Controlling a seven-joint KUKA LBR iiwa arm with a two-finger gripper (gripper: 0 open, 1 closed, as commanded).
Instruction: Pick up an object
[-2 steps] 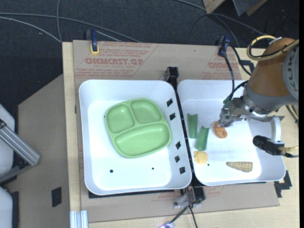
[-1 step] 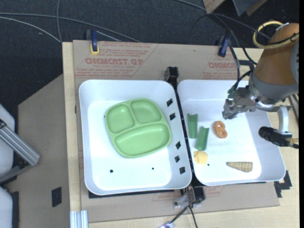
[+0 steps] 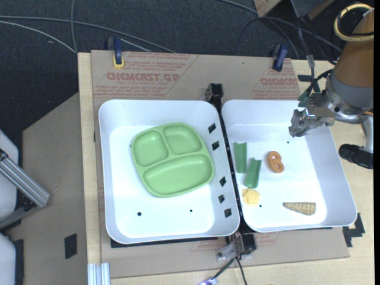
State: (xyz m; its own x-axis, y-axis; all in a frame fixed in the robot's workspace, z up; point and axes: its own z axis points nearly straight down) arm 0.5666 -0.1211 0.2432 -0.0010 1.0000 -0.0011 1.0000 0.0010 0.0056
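- Tan and ridged, the cone-shaped piece [image 3: 300, 207] lies nearest, flat on the floor of the right bin [image 3: 332, 177] close to the front rim, well apart from everything else; judged the easiest to take cleanly.
- Left of it, the small yellow piece [image 3: 251, 196] sits just beside the divider wall, which would crowd a descent.
- Further back, two green sticks [image 3: 246, 164] lie touching each other near that same wall; closing on one may drag the other.
- The orange ring-shaped piece [image 3: 274, 161] rests alone mid-bin, a fair second choice.
- Farthest, the gripper [image 3: 300, 125] hovers over the bin's back right part, above no object; whether its jaws are wide or narrow I cannot tell.
- Advice: centre over one isolated piece, align across its narrow side, then descend straight.
- The left bin [image 3: 116, 159] holds a green divided plate [image 3: 172, 159].
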